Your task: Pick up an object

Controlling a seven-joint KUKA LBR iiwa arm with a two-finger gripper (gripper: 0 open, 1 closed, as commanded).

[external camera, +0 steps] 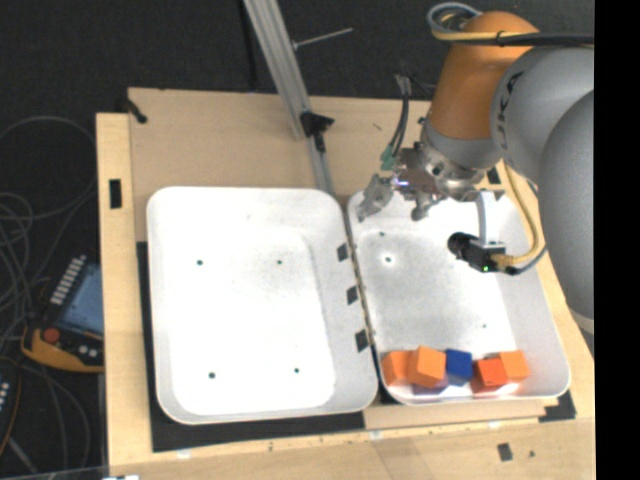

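Blocks (455,366) line right bin's (530,298) near wall, unobstructed.

We see a grey arm (560,158) with an orange band (478,78), black cables (520,253) and a metallic gripper (400,200).

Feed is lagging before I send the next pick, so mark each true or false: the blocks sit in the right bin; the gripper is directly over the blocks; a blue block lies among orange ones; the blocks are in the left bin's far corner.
1. The blocks sit in the right bin. True.
2. The gripper is directly over the blocks. False: it is at the bin's far edge; the blocks line the near edge.
3. A blue block lies among orange ones. True.
4. The blocks are in the left bin's far corner. False: right bin, near edge.
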